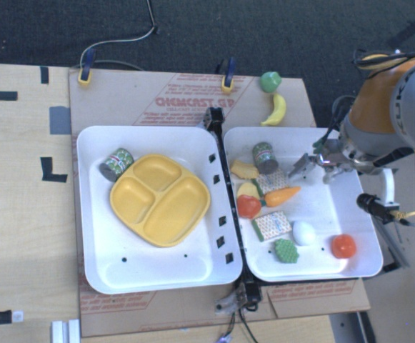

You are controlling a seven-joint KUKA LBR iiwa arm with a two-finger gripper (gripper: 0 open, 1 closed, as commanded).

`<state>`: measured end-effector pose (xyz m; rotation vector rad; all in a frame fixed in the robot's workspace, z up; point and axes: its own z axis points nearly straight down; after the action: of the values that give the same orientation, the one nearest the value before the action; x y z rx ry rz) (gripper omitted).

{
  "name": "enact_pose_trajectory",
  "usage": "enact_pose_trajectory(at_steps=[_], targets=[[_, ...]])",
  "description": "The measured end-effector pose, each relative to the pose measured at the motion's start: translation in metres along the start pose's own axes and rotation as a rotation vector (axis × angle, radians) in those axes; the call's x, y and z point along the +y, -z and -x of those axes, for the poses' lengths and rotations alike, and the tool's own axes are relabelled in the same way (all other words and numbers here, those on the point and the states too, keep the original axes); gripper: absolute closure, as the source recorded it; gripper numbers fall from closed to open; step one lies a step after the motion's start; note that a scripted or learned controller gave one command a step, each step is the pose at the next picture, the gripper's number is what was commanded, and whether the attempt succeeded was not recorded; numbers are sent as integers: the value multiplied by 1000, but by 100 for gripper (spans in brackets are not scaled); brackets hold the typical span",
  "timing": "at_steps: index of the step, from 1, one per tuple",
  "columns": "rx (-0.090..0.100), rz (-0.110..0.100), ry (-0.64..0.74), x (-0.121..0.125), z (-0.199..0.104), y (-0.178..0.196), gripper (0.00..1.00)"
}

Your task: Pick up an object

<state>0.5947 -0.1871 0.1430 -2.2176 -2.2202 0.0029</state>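
My gripper [314, 171] hangs over the upper right part of the right bin [350, 191], open, with nothing between its fingers. Just to its left lie an orange carrot [283, 196] and a grey can [265, 156]. Further left are a yellow piece [244, 169] and a red tomato [248, 206]. Nearer the front sit a checkered block [272, 225], a white egg [304, 232], a green broccoli piece [286, 251] and a red-orange ball [343, 246].
The left bin [100, 263] holds a yellow divided plate [160, 199] and a tipped can [116, 163]. A banana [275, 110] and a green ball [270, 81] lie on the cardboard behind the right bin. Black clips line the wall between the bins.
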Motion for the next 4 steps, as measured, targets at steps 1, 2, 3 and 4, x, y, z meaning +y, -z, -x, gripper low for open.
enact_pose_trajectory(at_steps=[1,2,3,4], targets=[[-2,6,0,-25,-45,-57,0],[-3,8,0,-24,-44,-46,100],[-1,5,2,-5,-122,42,100],[0,3,2,-6,-195,66,100]])
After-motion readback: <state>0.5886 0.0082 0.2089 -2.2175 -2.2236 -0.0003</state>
